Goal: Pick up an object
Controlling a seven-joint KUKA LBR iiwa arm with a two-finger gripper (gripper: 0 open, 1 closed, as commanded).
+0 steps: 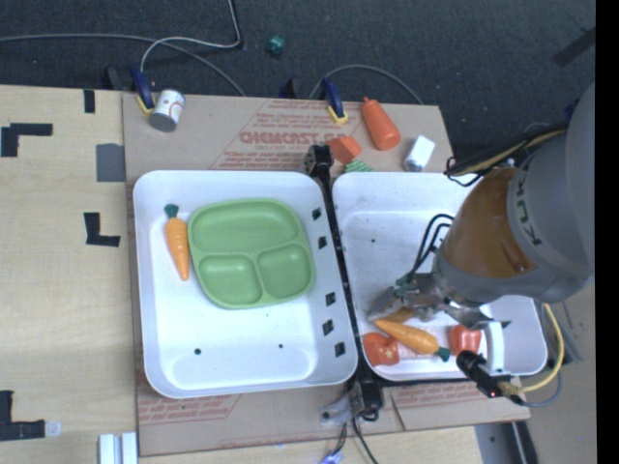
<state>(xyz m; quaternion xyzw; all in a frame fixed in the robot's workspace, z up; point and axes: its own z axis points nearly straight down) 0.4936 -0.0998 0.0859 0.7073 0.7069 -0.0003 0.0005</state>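
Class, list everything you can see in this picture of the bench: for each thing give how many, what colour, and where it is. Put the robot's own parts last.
Bins: 2, white, side by side on the cardboard sheet.
Divided plate: 1, green, in the left bin.
Toy carrot: 1, orange with green top, left bin, beside the plate.
Second toy carrot: 1, orange, near edge of the right bin.
Round red toy: 1, red-orange, right bin, next to that carrot.
Small red piece: 1, red, right bin, near edge.
Orange bottle-shaped toy: 1, on the cardboard behind the bins.
White block: 1, behind the right bin.
Small can: 1, white, far left of the cardboard.
Clamps: 2, blue and yellow, far cardboard edge.
Arm: 1, grey with orange band, over the right bin.
Tool: 1, dark, low in the right bin above the carrot.
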